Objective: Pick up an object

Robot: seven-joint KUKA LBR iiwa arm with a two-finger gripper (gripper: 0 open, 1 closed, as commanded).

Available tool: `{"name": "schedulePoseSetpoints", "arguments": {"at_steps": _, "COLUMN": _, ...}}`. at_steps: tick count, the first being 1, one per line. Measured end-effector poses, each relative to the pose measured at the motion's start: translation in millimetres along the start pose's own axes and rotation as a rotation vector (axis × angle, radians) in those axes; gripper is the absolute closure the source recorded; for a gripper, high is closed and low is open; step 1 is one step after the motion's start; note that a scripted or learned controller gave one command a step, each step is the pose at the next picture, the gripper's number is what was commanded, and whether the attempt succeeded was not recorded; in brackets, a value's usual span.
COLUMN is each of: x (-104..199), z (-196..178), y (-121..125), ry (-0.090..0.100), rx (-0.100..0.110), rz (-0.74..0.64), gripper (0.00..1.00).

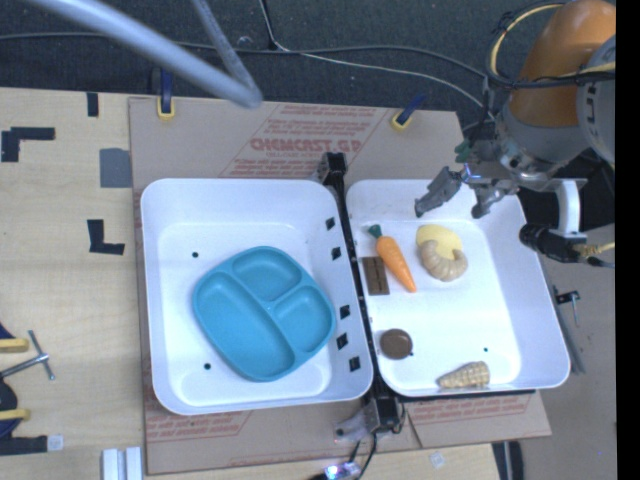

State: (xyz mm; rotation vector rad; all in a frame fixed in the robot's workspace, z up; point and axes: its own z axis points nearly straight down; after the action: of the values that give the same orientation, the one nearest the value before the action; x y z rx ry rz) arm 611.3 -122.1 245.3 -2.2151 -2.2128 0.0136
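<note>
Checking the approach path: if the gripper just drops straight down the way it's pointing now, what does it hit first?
Probably bare floor of the right bin. The open gripper hangs over the bin's back part, just behind the pale yellow toy. Height is hard to judge from one slanted view, so it could clip that toy's upper edge.

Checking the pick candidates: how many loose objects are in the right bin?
5. Carrot near the divider, brown block beside it, pale yellow item center, brown round piece lower left, corn-like piece at the front edge. None look hidden; the tool hovers above the bin's back edge.
</note>
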Motion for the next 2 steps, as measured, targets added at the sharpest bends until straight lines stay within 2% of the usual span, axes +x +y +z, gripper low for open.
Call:
{"name": "schedulePoseSetpoints", "arguments": {"at_steps": 1, "x": 0.3, "z": -7.0, "y": 2.2, "ry": -0.002, "rx": -0.012, "rz": -0.003, "gripper": 0.0}}
{"name": "schedulePoseSetpoints", "arguments": {"at_steps": 2, "x": -3.7, "z": 49.2, "y": -6.9, "ry": -0.002, "rx": -0.007, "rz": -0.002, "gripper": 0.0}}
